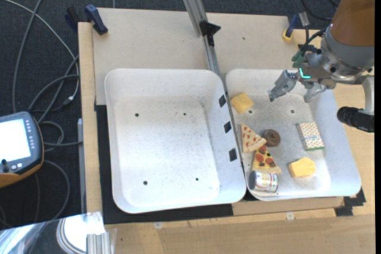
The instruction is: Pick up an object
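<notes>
So, nothing readable anywhere as far as I can see: the can (264,181) has some kind of label and the little patterned packet (311,135) has print on it, but both are way too small to make out any words or brand.

Count-wise: two white bins on the desk (149,38), the left bin (161,140) and the right bin (333,169). All the stuff sits in the right bin, seven things total. Using the brown donut (271,138) as the landmark: one pizza slice (250,138) just to its left, a second pizza slice (265,160) right below it, the can below that at the bin's near edge, one yellow cheese block (241,103) up and to the left, another yellow block (302,168) down to the right, and the packet to the right.

Arm comes in from the right, orange band (356,3) up top, wrist angled down and left. The claw (286,87) hangs above the donut, up and slightly right of it, over bare bin floor. Can't tell if it's spread or pressed together from this angle, and I see nothing pinched in it.
</notes>
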